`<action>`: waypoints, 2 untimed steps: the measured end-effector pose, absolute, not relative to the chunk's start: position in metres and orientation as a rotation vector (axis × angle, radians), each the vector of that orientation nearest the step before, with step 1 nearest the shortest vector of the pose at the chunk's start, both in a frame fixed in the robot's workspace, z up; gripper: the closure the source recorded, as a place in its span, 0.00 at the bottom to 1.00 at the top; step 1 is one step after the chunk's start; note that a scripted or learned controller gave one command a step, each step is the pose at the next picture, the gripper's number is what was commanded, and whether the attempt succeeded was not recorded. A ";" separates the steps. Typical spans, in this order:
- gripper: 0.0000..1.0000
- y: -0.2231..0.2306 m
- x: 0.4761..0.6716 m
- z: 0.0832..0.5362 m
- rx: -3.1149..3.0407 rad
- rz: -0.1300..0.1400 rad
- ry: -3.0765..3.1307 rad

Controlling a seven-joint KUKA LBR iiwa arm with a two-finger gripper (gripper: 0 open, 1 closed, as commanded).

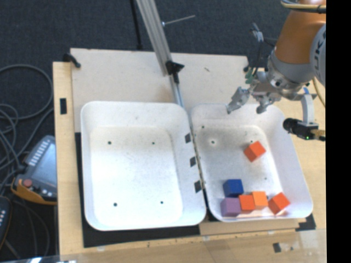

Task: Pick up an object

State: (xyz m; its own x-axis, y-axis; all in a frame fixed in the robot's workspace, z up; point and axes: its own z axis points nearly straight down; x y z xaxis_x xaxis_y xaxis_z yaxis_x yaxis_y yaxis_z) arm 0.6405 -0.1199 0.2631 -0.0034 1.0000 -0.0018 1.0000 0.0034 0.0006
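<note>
Right now the end effector [248, 102] hangs over the far rim of the right bin [290, 147], its two fingers spread apart with nothing between them. Below it, the far half of that bin's floor lies bare, so there is plenty of free room there. One orange block [254, 150] sits alone toward the middle, well apart from the rest and clear of every wall. The others crowd the near edge: a blue block [233, 187], a purple block [231, 206] just in front of it, then a second orange block [247, 202], a third [259, 199] touching it, and a fourth orange block [279, 203] tilted near the near right corner. Those along the front sit tight against the near wall. The left bin [137, 163] lies beside it, rims touching, on the surface [120, 70].
</note>
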 end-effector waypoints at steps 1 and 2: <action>0.00 -0.189 0.569 0.192 2.234 -0.013 2.215; 0.00 -0.205 0.610 0.095 2.217 0.000 2.219</action>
State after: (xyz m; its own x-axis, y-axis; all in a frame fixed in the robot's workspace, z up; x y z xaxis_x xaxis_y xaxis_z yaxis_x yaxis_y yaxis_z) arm 0.6097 -0.2053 0.0951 -0.0012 1.0000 -0.0036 1.0000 0.0012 0.0035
